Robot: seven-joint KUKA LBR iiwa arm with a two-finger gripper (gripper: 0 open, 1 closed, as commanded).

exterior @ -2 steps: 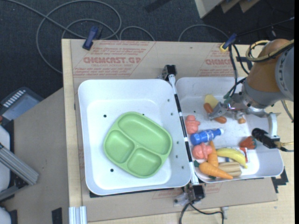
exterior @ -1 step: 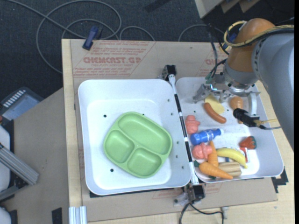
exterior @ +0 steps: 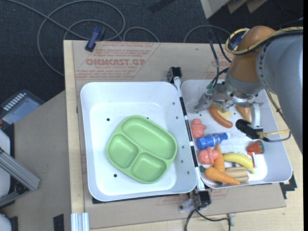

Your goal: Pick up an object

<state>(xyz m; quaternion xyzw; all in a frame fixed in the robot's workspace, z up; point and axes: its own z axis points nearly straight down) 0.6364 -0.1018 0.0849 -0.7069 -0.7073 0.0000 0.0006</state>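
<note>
My gripper (exterior: 216, 101) hangs over the back left part of the right bin (exterior: 279, 170), below the arm's orange band (exterior: 248, 57). Its fingers (exterior: 204, 103) stand spread, open, with nothing held between them. Just under and in front of it lies an orange-red toy sausage (exterior: 221, 117), its upper end close to the fingertips. Toward the front are a pink toy (exterior: 197, 127), a blue bottle (exterior: 211, 140), another pink piece (exterior: 207, 155), a carrot (exterior: 220, 170), a banana (exterior: 239, 160) and a red strawberry (exterior: 255, 147).
The left bin (exterior: 96, 100) holds a green divided plate (exterior: 142, 149). An orange piece (exterior: 244, 112) lies beside the wrist, and a tan wooden piece (exterior: 237, 175) sits at the right bin's front. A black clamp (exterior: 174, 73) tops the wall between the bins.
</note>
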